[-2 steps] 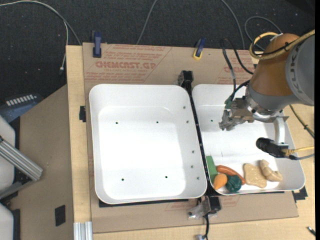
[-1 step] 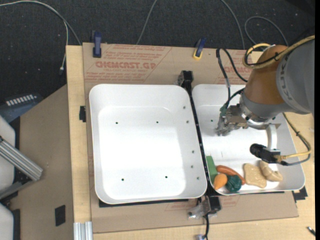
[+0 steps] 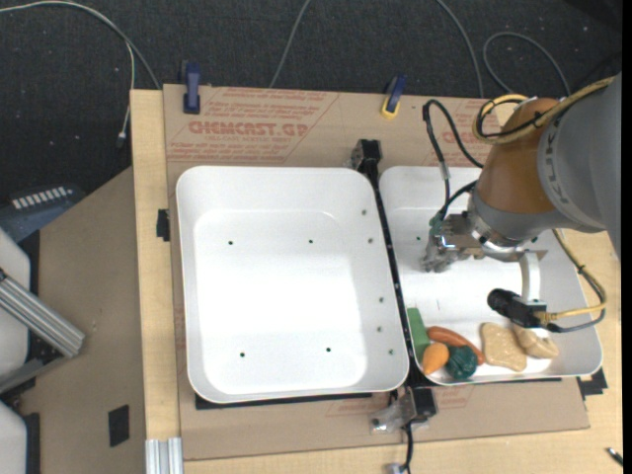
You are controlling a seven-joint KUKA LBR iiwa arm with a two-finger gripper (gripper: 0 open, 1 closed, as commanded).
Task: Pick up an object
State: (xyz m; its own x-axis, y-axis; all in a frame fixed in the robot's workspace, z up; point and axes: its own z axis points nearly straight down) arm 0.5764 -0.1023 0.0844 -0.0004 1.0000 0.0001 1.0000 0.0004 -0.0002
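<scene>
From my overhead camera, I see the gripper (image 3: 440, 250) low over the middle of the right bin (image 3: 415, 197); whether its fingers are parted or closed, I cannot tell. The objects lie clustered at that bin's near edge: an orange carrot (image 3: 449, 337), a teal piece (image 3: 461, 362) and a tan piece (image 3: 503, 346). I judge nothing lifted yet; the pick remains.

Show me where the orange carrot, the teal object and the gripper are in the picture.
orange carrot (image 3: 449, 337), camera view, middle of its body.
teal object (image 3: 461, 363), camera view, its top surface.
gripper (image 3: 441, 250), camera view, its metal tip above the right bin.
</scene>
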